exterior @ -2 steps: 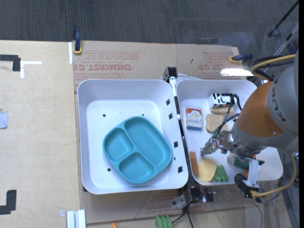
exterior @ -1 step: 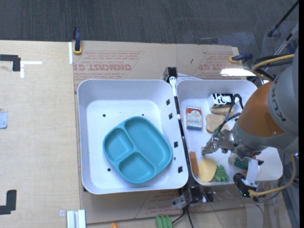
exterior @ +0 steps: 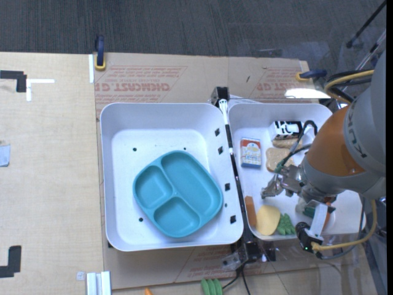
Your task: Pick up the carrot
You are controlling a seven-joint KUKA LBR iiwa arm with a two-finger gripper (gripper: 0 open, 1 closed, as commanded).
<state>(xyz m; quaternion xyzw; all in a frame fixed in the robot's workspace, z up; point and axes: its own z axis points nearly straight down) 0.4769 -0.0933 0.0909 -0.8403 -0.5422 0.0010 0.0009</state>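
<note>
The carrot point(exterior: 250, 209), a thin orange stick, lies along the left wall of the right bin point(exterior: 241, 128), near its front. Right beside it rests a yellow pear-shaped piece point(exterior: 268, 220). My gripper point(exterior: 277, 187) hangs low over the right bin, a little to the right of and behind the carrot, under the grey wrist and orange band point(exterior: 331, 149). Nothing shows between its fingers.
The right bin also holds a small red-and-white box point(exterior: 250, 152), a tan bread slice point(exterior: 276, 158), a black-and-white item point(exterior: 286, 128) and a green piece point(exterior: 285, 224). The left bin point(exterior: 110, 165) holds a teal divided plate point(exterior: 178, 193). A green item point(exterior: 212, 286) lies on the bench in front.
</note>
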